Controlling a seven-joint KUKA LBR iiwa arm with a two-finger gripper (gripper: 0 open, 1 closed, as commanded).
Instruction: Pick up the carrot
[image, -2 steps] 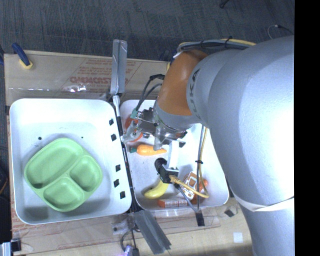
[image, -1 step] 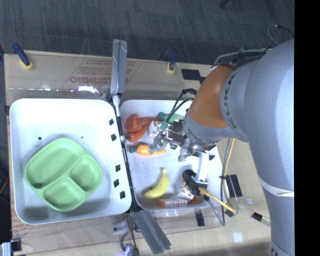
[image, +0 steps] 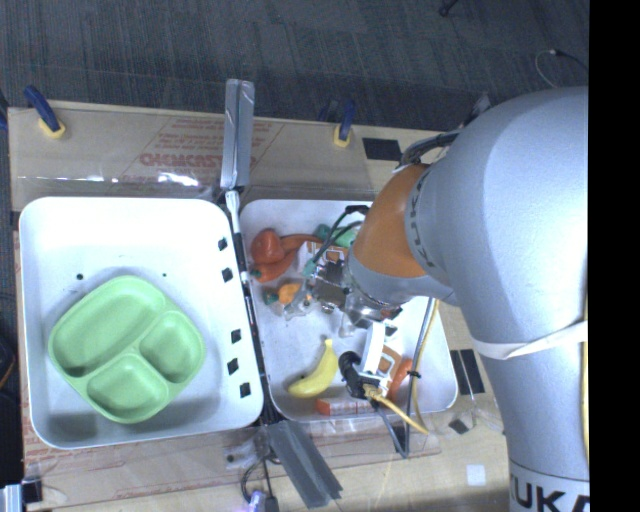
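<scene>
In the right bin, a small orange piece that looks like the carrot lies near the left wall. My gripper is low in that bin, just to the right of the carrot and very close to it. The wrist and arm cover its tip, so whether it touches the carrot is unclear. A red-orange rounded thing with an orange tail lies just behind the carrot.
A yellow banana lies at the front of the right bin, with a red stick-like thing by the front wall and an orange item under the arm. The left bin holds a green divided plate.
</scene>
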